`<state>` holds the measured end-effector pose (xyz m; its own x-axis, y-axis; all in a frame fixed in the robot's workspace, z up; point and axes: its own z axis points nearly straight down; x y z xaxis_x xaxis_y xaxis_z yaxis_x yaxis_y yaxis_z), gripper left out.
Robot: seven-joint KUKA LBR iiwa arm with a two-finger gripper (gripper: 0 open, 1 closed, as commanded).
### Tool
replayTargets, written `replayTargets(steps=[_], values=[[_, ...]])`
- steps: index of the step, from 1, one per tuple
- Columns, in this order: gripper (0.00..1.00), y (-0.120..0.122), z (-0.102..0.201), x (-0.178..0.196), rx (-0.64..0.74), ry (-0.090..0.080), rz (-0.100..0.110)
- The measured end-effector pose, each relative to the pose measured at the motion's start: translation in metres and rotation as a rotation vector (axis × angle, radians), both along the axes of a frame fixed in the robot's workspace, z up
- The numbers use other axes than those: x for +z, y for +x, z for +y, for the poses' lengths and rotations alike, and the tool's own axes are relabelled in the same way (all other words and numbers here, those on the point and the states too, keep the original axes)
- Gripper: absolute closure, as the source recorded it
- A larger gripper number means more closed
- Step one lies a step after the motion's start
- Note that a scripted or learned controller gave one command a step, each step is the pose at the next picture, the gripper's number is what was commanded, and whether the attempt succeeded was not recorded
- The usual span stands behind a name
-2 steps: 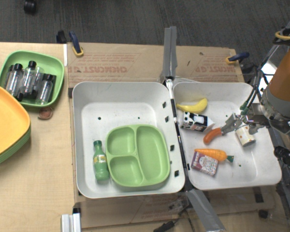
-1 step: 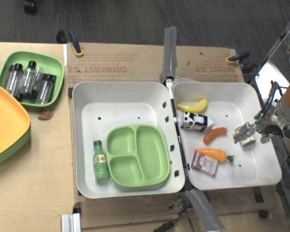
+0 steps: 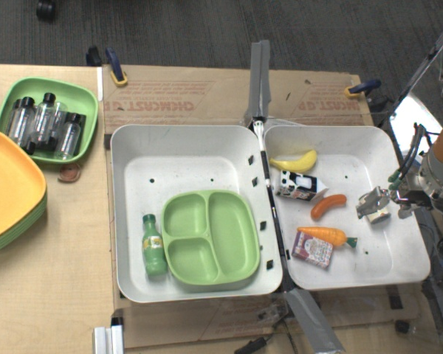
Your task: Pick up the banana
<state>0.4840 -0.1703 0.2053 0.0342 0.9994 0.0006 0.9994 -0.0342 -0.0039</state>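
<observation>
The yellow banana (image 3: 295, 160) lies at the back left of the right bin (image 3: 369, 142), close to the divider between the bins. Just in front of it a small black-and-white carton (image 3: 297, 187) lies on its side. My gripper (image 3: 374, 204) hangs over the right side of the same bin, well to the right of the banana and a little nearer the front. Nothing is between its fingers (image 3: 369, 200).
An orange sausage (image 3: 328, 205), a toy carrot (image 3: 326, 235) and a pink packet (image 3: 312, 250) lie in the right bin's middle and front. The left bin (image 3: 133, 153) holds a green divided plate (image 3: 208, 236) and a green bottle (image 3: 153, 245). A green tray of vials (image 3: 48, 119) and orange plates (image 3: 11, 190) sit far left.
</observation>
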Motion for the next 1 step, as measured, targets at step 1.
replayTargets(steps=[1], values=[[0.00, 0.0000, 0.0000, 0.0000, 0.000, 0.000, 0.000]])
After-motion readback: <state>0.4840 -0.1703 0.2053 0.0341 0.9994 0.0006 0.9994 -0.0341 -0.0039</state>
